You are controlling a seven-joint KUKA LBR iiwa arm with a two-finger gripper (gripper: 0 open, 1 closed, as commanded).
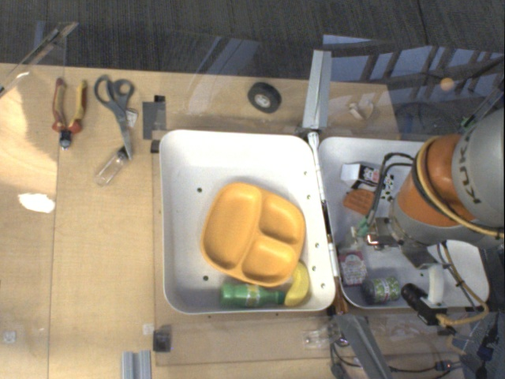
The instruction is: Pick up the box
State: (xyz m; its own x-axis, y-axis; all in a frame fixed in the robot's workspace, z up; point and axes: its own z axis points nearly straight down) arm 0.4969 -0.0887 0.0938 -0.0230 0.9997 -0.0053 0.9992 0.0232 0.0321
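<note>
A small white box (360, 173) with black and red print lies at the back left of the right bin (334, 152). Just in front of it lies a flat orange-brown thing (357, 202). My gripper (371, 235) hangs low over the middle left of that bin, in front of the orange-brown thing and well short of the box. The grey and orange wrist (430, 200) covers the bin's middle. Nothing shows between the fingers.
A green-labelled can (383, 289) and a small speckled packet (353, 268) lie at the right bin's front. The left bin (181, 212) holds a yellow divided plate (254, 233), a green bottle (251, 294) and a yellow fruit (298, 287). Scissors (118, 105), pliers (68, 109) and a tape roll (264, 96) lie on the bench.
</note>
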